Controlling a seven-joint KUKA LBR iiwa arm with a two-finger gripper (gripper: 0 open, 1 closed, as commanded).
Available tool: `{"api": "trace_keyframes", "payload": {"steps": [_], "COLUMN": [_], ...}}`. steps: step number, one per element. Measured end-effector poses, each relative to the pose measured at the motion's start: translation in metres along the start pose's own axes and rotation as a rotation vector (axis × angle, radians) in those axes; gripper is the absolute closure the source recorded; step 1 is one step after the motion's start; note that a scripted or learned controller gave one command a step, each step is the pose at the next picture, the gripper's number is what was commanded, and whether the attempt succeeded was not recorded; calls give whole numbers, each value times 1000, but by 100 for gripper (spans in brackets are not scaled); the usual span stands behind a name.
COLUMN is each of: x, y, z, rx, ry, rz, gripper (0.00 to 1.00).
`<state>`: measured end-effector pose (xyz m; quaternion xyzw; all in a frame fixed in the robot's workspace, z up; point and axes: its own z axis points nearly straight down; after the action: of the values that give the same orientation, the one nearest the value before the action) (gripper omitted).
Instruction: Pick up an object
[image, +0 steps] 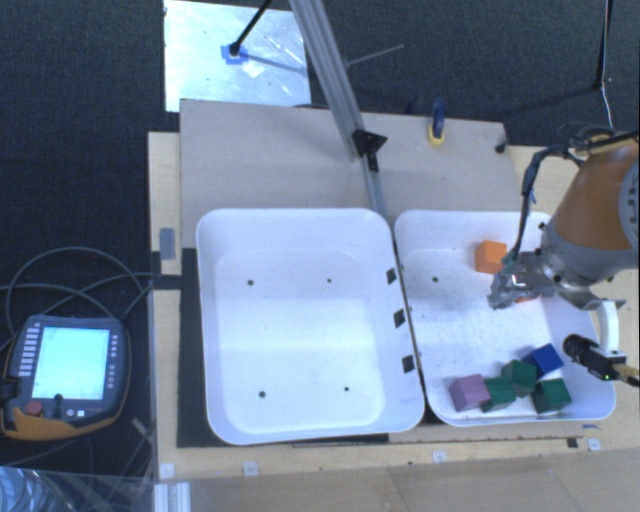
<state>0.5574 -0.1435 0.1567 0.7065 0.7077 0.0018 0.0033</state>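
Now you see the gripper (512, 288) just beside the orange block (490, 256); its finger opening I cannot tell.

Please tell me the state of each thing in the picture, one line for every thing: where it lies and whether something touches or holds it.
Gripper: over the right bin, beside the orange block.
Orange block: alone, near the bin's far wall.
Blue block: in the near-corner cluster.
Green blocks: clustered with the others.
Purple block: at the cluster's left end.
Right bin: holds all blocks.
Left bin: sits against the right bin.
Handheld screen: lit.
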Motion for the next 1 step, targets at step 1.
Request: {"api": "trace_keyframes", "payload": {"steps": [1], "x": [-1], "y": [3], "z": [-54], "rx": [-1], "ry": [0], "rz": [-3], "gripper": [100]}}
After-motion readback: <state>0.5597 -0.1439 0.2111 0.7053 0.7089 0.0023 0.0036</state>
